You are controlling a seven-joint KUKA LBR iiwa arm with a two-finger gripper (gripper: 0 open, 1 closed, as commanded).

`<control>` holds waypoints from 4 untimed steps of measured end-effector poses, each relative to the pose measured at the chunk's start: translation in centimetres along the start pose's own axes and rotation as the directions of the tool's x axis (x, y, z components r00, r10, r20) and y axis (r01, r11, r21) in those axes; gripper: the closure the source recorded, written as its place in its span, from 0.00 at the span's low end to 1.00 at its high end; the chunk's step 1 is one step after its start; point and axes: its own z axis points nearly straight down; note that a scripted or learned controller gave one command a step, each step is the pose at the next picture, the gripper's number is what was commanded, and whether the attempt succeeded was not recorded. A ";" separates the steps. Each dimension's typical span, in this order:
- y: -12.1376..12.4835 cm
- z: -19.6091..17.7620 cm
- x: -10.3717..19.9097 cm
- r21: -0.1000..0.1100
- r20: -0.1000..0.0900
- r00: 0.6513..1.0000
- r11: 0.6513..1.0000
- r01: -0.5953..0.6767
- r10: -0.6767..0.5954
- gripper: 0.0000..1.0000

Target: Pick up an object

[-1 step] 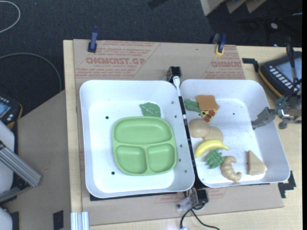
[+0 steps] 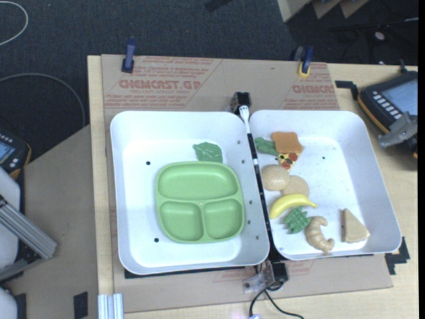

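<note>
Camera view has the toy foods crowding the right bin [image 2: 372, 145] along its 9 o'clock wall: pizza slice [image 2: 287, 146], potato [image 2: 276, 177], banana [image 2: 290, 204], croissant [image 2: 319, 232]; a sandwich wedge [image 2: 353, 226] lies at 5 o'clock. Open floor spans 12 to 3 o'clock. A green divided plate [image 2: 199, 201] sits in the left bin [image 2: 126, 178].

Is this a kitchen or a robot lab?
Probably a robot lab. Toy food like the banana and croissant lies in a white bin, on a board held by clamps, with cables around.
</note>
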 end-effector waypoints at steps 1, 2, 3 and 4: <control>0.3 -13.4 6.0 -0.006 -0.002 1.000 1.000 0.004 -0.004 0.00; -0.1 -0.6 17.3 0.029 -0.007 1.000 1.000 0.009 -0.008 0.00; 0.0 3.0 23.0 0.021 -0.005 1.000 1.000 0.001 -0.001 0.00; 0.1 1.7 22.7 0.013 -0.005 1.000 1.000 -0.004 0.004 1.00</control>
